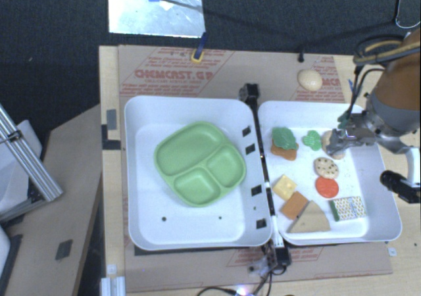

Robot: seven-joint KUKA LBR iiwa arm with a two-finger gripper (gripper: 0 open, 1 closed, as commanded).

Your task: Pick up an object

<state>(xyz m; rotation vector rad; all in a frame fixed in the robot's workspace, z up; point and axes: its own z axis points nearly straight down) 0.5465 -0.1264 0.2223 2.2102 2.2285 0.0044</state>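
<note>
While my claw [337, 141] hangs low over the right bin [388, 222], its opening impossible to judge, the round speckled cookie [326, 168] lies just below it in the frame, looking light, stiff and flat, best pinched across its rim.

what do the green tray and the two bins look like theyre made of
Green tray: likely moulded plastic, matte, with three smooth rounded compartments. Left bin and right bin: probably thin formed plastic, white with a slight sheen and soft rolled rims.
</note>
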